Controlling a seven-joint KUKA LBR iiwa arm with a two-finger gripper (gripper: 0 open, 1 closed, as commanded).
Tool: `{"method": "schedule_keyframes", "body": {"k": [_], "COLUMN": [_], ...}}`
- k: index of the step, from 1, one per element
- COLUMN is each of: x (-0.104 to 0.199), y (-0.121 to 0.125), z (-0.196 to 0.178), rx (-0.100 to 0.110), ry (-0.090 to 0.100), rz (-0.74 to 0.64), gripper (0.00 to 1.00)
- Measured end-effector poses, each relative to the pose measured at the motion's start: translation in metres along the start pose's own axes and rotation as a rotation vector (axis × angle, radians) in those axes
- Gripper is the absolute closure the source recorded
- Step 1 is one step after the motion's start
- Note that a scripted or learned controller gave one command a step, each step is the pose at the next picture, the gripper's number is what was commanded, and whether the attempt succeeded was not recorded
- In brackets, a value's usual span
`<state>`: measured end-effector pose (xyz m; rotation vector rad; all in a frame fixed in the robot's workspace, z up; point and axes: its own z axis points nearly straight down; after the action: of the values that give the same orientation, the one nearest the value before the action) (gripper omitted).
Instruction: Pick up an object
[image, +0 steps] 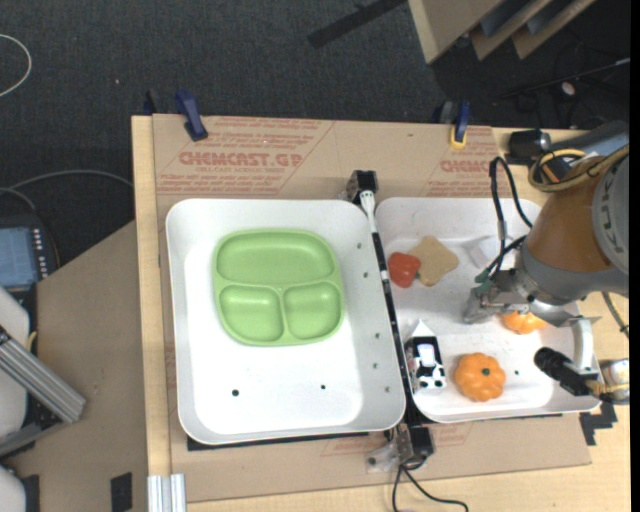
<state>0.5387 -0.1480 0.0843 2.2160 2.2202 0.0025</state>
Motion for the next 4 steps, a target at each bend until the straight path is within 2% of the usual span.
{"method": "schedule_keyframes", "body": {"k": [1, 2, 3, 4], "x": [-0.047, -0.044, -0.079, -0.039], "y": [0.047, 0.045, 0.003, -0.064], "z": [-0.001, 0.0, -0.055, 0.002], "rx": [-0.002, 0.003, 0.003, 0.013], "ry": [-0.003, 0.001, 0.0, 0.007], "rz": [0.001, 0.001, 0.006, 0.003], "gripper": [1.0, 0.0, 0.0, 0.0]}}
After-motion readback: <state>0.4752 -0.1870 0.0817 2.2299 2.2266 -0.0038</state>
